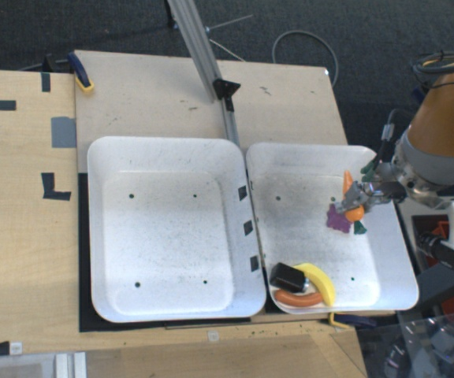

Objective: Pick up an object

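Nearest the camera, at the front edge of the right bin [385, 286], three items lie packed together: a banana [320, 280], a black block [286, 276] touching its left side, and an orange-red piece [296, 298] beneath both. They sit well apart from the arm and to the front-left of it.

Further back, by the bin's right wall, the gripper [359, 198] hangs low over a small cluster: a purple piece [338, 220], an orange piece [355, 213] just right of it, and a teal bit [360, 227] at the lower edge. A slim carrot [347, 182] stands just above, its long axis running roughly front to back. The cluster lies directly under and slightly left-front of the fingertips, so this is the likely target.

Gripper state: cannot be determined; the tips merge with the orange piece at this resolution, and no grasp is confirmed.

The left bin [101, 211] lies beyond reach of the present pose.
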`<move>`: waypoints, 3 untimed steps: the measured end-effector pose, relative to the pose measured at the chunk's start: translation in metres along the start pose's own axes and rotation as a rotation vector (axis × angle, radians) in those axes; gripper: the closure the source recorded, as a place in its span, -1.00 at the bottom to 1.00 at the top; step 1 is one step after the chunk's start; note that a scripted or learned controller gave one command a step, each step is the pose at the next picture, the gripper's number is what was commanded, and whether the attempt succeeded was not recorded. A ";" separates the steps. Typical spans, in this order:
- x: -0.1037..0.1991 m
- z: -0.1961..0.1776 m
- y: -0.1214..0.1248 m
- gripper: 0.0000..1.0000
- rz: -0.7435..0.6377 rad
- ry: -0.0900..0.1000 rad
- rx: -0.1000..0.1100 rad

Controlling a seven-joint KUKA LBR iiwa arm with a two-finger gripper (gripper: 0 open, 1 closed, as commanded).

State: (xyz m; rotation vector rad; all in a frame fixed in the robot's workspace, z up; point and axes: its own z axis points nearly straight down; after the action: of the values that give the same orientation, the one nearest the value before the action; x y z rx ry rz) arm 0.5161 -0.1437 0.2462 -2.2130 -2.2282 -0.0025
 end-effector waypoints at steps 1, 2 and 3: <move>0.052 0.014 0.014 1.00 0.001 0.000 0.004; 0.103 0.006 0.027 1.00 0.000 0.000 0.001; 0.153 0.000 0.041 1.00 0.000 0.000 0.001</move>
State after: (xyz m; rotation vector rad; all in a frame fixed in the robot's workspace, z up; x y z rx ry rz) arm 0.5557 0.0093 0.2464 -2.2123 -2.2279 -0.0010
